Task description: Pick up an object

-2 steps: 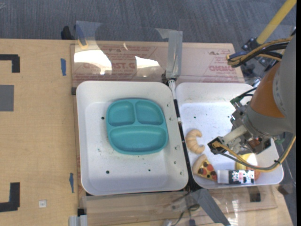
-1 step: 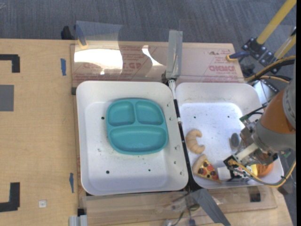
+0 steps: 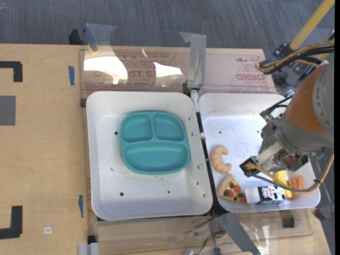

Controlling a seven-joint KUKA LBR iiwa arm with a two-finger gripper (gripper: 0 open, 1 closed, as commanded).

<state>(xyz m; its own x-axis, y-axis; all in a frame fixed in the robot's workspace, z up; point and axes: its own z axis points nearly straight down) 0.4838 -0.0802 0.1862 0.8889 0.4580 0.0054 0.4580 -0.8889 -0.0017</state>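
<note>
Even, bright overhead light fills the scene. Strong white glare sits on the clear plastic sheet (image 3: 133, 68) behind the back edge of the left bin (image 3: 101, 142), washing out its printed red lettering. Soft, short shadows lie under the teal tray (image 3: 154, 142) and along the bin rims. The arm (image 3: 313, 110) at the right edge looks slightly soft; the bench (image 3: 37, 153) stays sharp.
</note>
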